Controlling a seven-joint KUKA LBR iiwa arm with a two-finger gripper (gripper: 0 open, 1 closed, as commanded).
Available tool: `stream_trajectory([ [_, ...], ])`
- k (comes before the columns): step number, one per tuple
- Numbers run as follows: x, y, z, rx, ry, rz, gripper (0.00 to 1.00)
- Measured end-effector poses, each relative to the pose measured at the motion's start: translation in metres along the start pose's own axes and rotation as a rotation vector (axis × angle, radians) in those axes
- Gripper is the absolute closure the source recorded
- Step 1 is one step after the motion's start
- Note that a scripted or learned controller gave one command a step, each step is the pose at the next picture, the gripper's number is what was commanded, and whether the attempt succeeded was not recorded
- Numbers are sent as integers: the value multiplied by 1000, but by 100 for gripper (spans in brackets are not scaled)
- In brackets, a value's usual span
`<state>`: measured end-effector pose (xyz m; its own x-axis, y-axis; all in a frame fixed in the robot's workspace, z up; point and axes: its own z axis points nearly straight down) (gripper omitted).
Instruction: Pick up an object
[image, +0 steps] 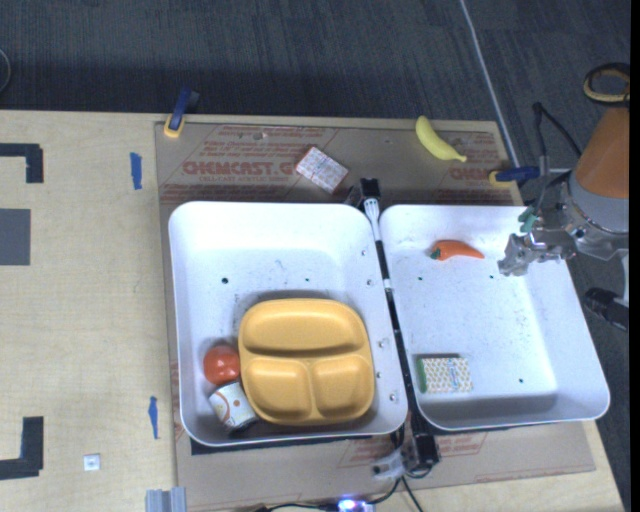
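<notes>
Two shallow white plastic bins sit side by side on a brown cardboard sheet (400, 150) w/ red print, laid on the pale wood worktop (80, 330). Both bins have smooth, rounded walls & speckled floors.

Left bin (200, 240): a big yellow divided tray (305, 358), glossy plastic, rounded corners, three compartments, lies toward the bin's front edge. Just beside its left side, touching or nearly so, a round red-orange ball (220, 363); in front of that, at the front-left corner, a small white cup-like thing w/ orange marks (232, 405), tilted on its side.

Right bin (580, 395): a small orange carrot-shaped toy (458, 250), tapered, green at its left end, lies near the back edge, roughly mid-width. A flat rectangular packet w/ green-white print (445, 374) lies near the front-left corner.

Arm comes in from the right; orange band (610, 160) above the grey wrist. Hand (520, 255) is metallic, over the back-right part of the right bin, near its right wall. Can't tell if it's apart or together; too small & cluttered w/ cables. Nothing visibly in its grip. The carrot lies to the hand's left at abt the same depth, near but clearly apart; the packet is well apart, toward the front.

On the cardboard behind the bins: a yellow banana (438, 140), curved, near the back-right; a small patterned square packet (321, 169) behind the left bin; a blue-yellow clamp (180, 110) at the sheet's back-left corner.
</notes>
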<state>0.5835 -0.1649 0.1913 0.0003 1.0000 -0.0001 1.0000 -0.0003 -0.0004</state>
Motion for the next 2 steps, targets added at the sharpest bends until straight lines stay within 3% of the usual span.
stream_trajectory([
  [1, 0, 0, 0, 0, 0, 0, 0],
  [2, 17, 61, 105, -4, -1, -2, 0],
])
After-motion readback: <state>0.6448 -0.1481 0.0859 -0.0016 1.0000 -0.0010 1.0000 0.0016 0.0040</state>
